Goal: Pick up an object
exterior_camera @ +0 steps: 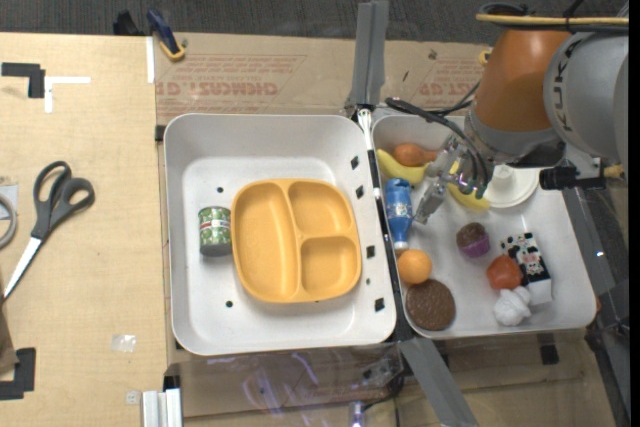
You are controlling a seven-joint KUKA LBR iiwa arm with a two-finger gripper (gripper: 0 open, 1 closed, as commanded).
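The claw [437,193] hangs over the left part of the right bin [575,315], beside the blue bottle [398,210]; how far it is open cannot be told, and nothing is visibly held. That bin also contains a banana [392,165], an orange [413,265], a brown disc [431,305], a purple item [472,238], a red item [504,272] and a white item [513,307]. The left bin [190,315] holds a yellow tray [297,240] with a green can [214,230] touching its left edge. Scissors [48,205] lie on the counter [80,315] near its left edge.

Wooden bench [80,315] bears two white bins [190,245], scissors [45,210], cardboard [260,75]
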